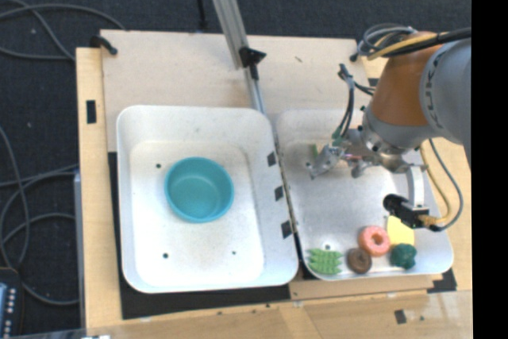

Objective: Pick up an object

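Observation:
My gripper (322, 163) hangs over the upper middle of the right bin (333, 226), at the end of the grey arm with its orange band (403, 94). Along that bin's front edge lie a green ridged piece (323, 260), a brown ring (359, 261), a pink ring (374, 240), a yellow block (399, 233) and a dark green lump (405, 256). These all sit well below and to the right of the gripper, apart from it. Small green and red bits show right by the gripper, too blurred to identify.
A teal bowl (199, 188) stands in the middle of the left bin (143, 250). A slanted metal rail (230, 16) crosses the bench behind the bins. Cables loop off the arm by the right bin's right wall.

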### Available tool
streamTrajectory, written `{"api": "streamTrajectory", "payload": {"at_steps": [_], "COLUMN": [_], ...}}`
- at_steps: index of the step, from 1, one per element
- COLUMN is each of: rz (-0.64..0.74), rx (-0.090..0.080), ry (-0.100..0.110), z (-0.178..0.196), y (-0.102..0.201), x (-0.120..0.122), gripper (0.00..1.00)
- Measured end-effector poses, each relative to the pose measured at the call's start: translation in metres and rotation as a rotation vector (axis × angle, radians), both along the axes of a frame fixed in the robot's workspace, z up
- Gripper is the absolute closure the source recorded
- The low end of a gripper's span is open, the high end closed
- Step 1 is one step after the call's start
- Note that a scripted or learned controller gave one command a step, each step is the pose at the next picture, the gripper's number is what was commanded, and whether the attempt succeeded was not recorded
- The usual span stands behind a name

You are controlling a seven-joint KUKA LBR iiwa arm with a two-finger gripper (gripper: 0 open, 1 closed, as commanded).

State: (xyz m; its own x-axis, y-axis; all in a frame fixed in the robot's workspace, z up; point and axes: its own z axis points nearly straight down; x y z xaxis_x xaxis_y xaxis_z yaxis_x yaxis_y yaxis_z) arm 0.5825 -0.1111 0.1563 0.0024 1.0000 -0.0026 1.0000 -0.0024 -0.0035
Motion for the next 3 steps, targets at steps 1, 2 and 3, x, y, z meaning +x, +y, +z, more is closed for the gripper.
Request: {"api": "streamTrajectory", "payload": {"at_steps": [1, 2, 3], "rz": [0.001, -0.005, 0.000], "rx": [0.000, 0.002, 0.001], "ry": [0.001, -0.007, -0.011], "z": [-0.053, -0.039, 0.022], "y": [-0.002, -0.002, -0.009], "x": [-0.001, 0.001, 0.009], "gripper": [0.00, 1.00, 1.00]}}
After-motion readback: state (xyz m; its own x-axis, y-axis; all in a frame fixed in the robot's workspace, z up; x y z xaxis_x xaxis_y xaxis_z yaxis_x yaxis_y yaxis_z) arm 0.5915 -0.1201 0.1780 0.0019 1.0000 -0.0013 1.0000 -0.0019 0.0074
